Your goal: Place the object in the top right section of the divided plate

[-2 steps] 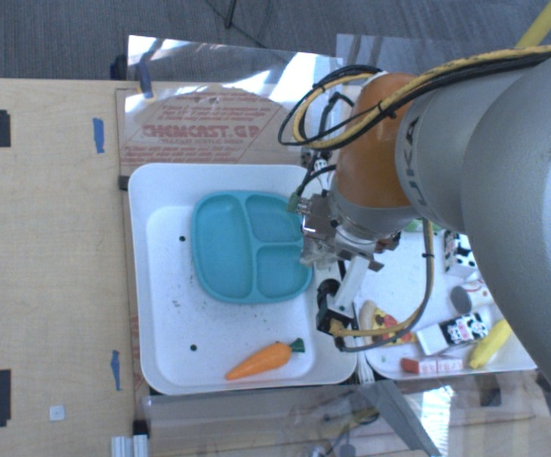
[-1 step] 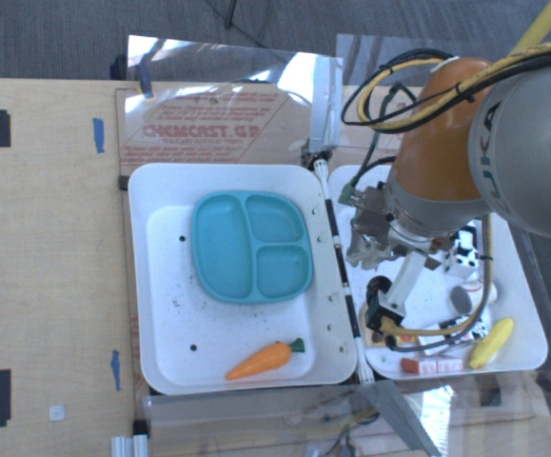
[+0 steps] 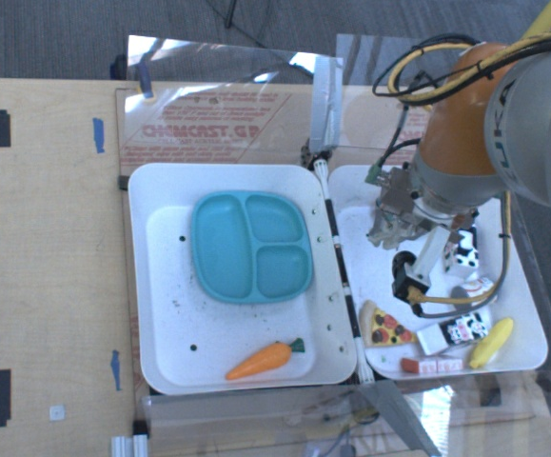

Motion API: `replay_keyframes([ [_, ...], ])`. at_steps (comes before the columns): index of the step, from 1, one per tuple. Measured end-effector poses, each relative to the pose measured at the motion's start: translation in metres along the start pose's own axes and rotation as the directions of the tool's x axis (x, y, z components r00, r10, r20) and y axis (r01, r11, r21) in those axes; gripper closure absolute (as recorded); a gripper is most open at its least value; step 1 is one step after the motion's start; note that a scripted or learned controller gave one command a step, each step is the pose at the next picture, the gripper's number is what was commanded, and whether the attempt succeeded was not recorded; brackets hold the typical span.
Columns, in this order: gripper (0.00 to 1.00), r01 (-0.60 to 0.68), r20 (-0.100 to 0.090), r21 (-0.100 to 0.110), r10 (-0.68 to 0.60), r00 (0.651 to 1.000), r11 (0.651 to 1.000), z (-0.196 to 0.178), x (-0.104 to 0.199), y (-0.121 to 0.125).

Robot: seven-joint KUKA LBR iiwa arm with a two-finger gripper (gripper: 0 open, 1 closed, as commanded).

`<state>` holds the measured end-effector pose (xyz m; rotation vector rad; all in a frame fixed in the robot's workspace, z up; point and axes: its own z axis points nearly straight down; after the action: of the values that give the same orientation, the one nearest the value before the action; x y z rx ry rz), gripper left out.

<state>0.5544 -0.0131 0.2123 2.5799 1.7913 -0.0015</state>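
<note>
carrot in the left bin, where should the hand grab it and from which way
Probably the thick orange middle of the carrot, coming straight down from above. It lies flat on the floor of the left bin, tilted slightly, green end toward the right wall, so closing the fingers across its narrow width looks safest.

The divided plate (image 3: 251, 247) is a flat turquoise, plain and unpatterned, against the white of the left bin (image 3: 161, 284), whose floor is flecked with small dark specks. The carrot (image 3: 264, 358) is bright orange with a dark green top. In the white right bin (image 3: 532, 346), the pizza slice (image 3: 386, 327) is tan with red and dark spots, the banana (image 3: 490, 342) is yellow, and two small cartons (image 3: 465, 251) carry black-and-white blotches (a cow pattern). The arm (image 3: 503, 112) is grey with an orange band, trailed by yellow and black cables. The desk (image 3: 47, 255) is pale wood with blue tape strips and black corner marks.
</note>
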Motion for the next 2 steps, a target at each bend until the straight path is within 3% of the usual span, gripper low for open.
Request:
replay_keyframes([
  [1, 1.00, 0.082, -0.001, 0.000, -0.082, 0.997, 0.997, -0.025, 0.058, -0.037],
  [2, 1.00, 0.088, 0.000, 0.004, -0.088, 0.996, 0.996, -0.016, 0.023, -0.024],
])
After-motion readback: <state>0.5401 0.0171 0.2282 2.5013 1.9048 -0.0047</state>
